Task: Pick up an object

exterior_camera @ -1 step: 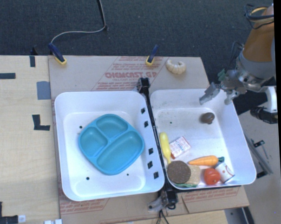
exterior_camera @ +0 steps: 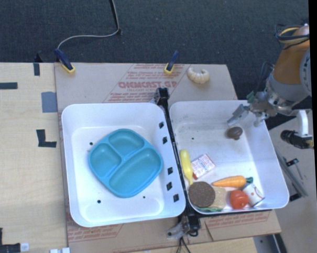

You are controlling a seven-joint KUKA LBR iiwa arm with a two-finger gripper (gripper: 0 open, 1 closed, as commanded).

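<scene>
Objects to be picked are seen gathered in the right bin (exterior_camera: 264, 155), mostly at its near edge: a brown round disc (exterior_camera: 202, 193), a carrot (exterior_camera: 230, 182), a tomato (exterior_camera: 238, 199), a banana (exterior_camera: 186, 165) by the divider, a red-white packet (exterior_camera: 203, 165). A small brown lump (exterior_camera: 234, 132) is seen apart, toward the far side. The surface (exterior_camera: 23, 155) is pale wood w/ black tape marks; a cardboard sheet (exterior_camera: 141, 87) is clamped on it under both bins. Dark carpet (exterior_camera: 196, 22) is seen beyond, w/ a cable. The left bin (exterior_camera: 76, 153) holds a blue divided plate (exterior_camera: 126, 162). The pincer (exterior_camera: 248, 114) is seen open above the right bin's far right, w/ nothing between its fingers, just beside the lump. A cream ring (exterior_camera: 199, 74) lies on the cardboard.
</scene>
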